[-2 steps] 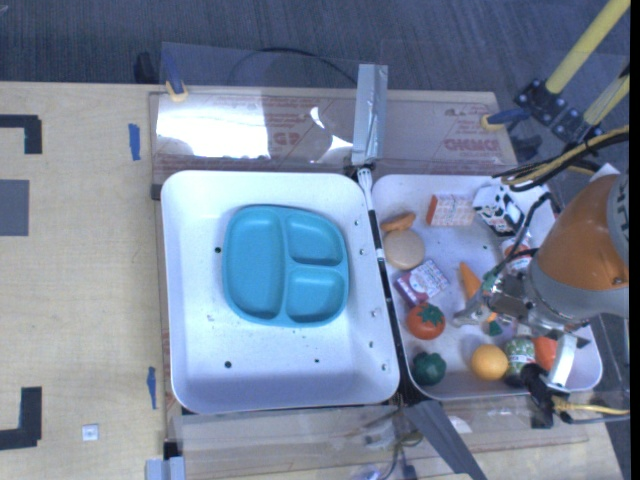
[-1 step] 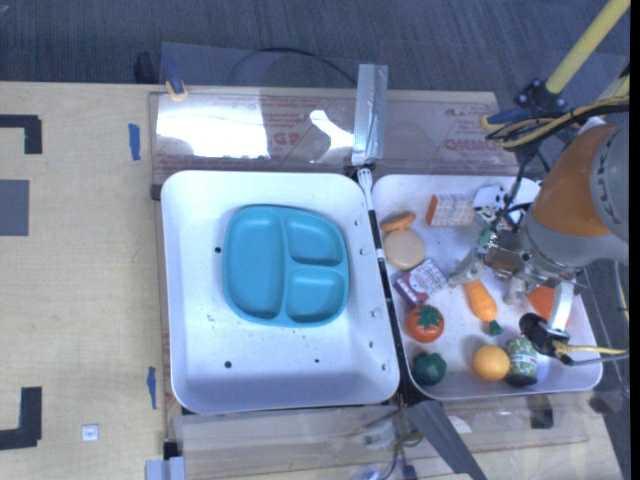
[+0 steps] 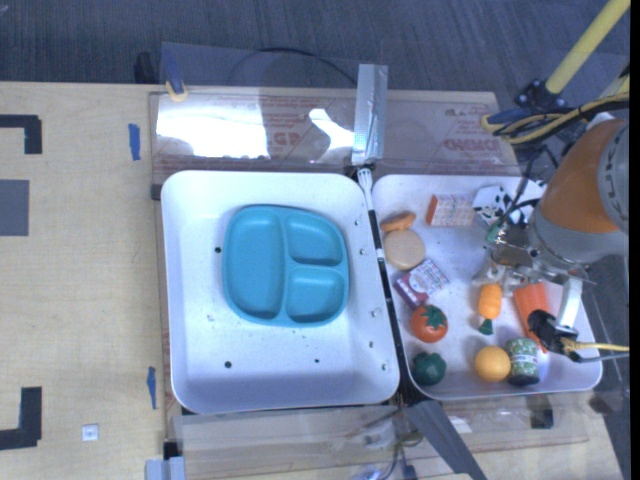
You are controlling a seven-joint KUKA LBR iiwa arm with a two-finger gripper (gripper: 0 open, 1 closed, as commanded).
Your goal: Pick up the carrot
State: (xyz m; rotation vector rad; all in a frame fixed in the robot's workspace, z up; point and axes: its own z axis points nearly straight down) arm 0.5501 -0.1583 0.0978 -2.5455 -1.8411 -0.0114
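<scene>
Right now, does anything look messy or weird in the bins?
Nothing looks spilled or broken. The toy food is just jumbled in the right bin: the carrot lies beside the gripper, with a tomato and an orange nearby. The blue plate sits neatly in the left bin.

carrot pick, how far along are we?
Done: the arm has reached over the right bin, and the claw hangs among the toy foods. In hand: nothing clearly; the small carrot lies on the bin floor just left of the claw, and its grip cannot be told from this angle. Left: close on the carrot and lift it clear.
</scene>
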